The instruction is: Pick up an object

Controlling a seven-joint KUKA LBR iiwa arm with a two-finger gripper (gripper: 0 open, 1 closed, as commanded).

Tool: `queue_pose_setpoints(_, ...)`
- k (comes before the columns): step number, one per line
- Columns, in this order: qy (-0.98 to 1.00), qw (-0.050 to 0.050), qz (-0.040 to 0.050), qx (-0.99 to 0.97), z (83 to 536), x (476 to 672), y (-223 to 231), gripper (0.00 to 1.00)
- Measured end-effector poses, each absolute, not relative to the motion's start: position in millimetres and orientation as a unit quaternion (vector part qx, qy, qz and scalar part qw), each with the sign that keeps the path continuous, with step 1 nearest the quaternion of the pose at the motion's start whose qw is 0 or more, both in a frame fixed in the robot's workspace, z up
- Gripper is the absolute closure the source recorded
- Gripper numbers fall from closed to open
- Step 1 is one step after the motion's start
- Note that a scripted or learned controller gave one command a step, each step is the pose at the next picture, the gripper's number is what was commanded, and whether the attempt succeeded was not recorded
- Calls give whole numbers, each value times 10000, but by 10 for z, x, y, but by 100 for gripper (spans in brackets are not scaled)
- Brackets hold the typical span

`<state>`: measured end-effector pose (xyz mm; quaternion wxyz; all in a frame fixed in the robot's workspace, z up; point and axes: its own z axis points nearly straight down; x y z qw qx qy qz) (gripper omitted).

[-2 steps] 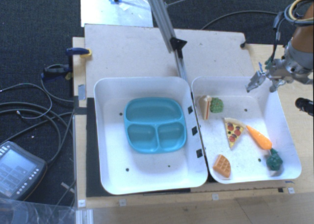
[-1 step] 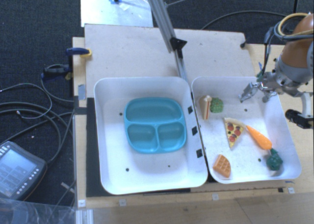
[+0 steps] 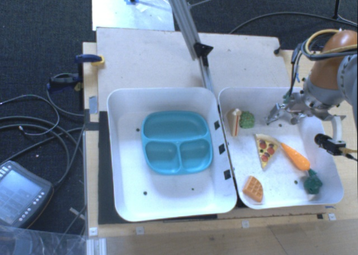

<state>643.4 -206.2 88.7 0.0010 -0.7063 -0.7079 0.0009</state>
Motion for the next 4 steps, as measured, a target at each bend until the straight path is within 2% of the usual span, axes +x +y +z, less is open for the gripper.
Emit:
queue_pose_setpoints(1,-7084,-27,-12,-7058,1040,6459,-2068,100)
queue_pose_setpoints(2,-7075,-33,-19,-7067,1555,6391,-2035,100)
queue_pose_setpoints(3,-7087,-45,-22,-7055,2154,6472,-2112,100)
queue_pose_setpoints(4,-7090,-20,-9,-7052,2172,6483,-2111,100)
